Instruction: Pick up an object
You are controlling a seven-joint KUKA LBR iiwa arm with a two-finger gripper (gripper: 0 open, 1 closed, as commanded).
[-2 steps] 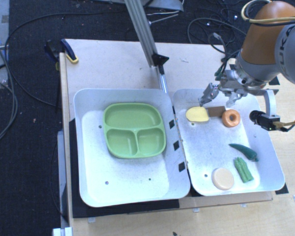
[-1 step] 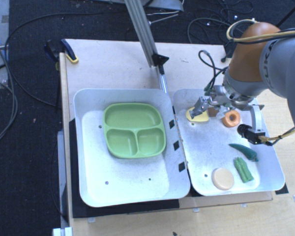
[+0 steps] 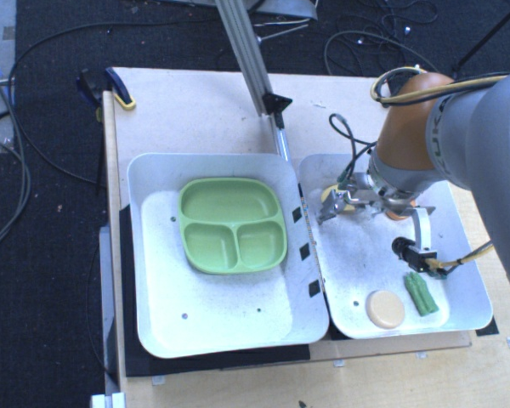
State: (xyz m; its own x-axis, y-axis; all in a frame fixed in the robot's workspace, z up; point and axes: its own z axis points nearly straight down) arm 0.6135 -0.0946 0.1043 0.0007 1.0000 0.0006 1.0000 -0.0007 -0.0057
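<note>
— Bins first: we see two shallow white ones side by side on the table (image 3: 195, 109); the left bin (image 3: 153, 313) holds a green divided plate (image 3: 234, 225) with three compartments, lying flat near the bin's upper middle; the right bin (image 3: 357, 262) holds the smaller things.

— Which things do we count there?

— We count a round beige disc (image 3: 385, 308) near the front edge; just beside it, to its right, a short green stick (image 3: 422, 295) lying at a slant; a small orange thing (image 3: 398, 214) peeks out from under the wrist, mostly hidden, so we cannot name it; a black-and-white piece (image 3: 416, 245) sits between the wrist and the green stick, and we cannot tell whether it is loose or part of the rig.

— And the arm?

— We see the arm (image 3: 459, 134) reach in from the right, grey with its orange band (image 3: 408, 121) above the wrist; the tool (image 3: 338, 198) sits low over the upper left part of the right bin, close to the wall that divides the bins.

— Is it open or shut, and does it hold anything?

— We cannot tell; cables and metal crowd that spot; we see no object gripped there; the disc and the stick lie on the bin floor, well apart from the tool.
</note>
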